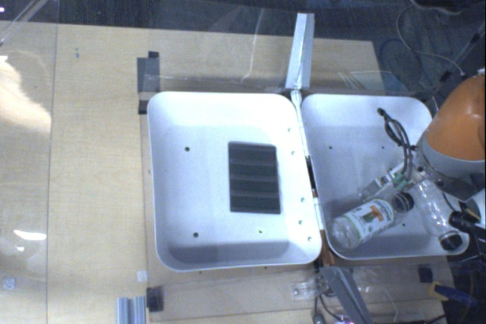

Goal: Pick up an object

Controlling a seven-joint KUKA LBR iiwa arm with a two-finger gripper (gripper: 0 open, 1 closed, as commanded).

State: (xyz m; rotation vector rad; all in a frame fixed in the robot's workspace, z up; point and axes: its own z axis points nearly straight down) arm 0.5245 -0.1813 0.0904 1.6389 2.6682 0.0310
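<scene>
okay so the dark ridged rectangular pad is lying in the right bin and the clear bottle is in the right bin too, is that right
Not quite. The camera view shows the dark ridged pad lying in the left bin, not the right. The clear bottle is indeed in the right bin.

1. A clear plastic bottle (366, 221) with a white, green and orange label lies on its side in the right bin (345, 133), near the front wall, its dark cap end pointing right and slightly back.
2. A flat black rectangular block (254, 177) with ribbed horizontal bands lies flat near the middle of the left bin (175, 125), well apart from the bottle.
</scene>
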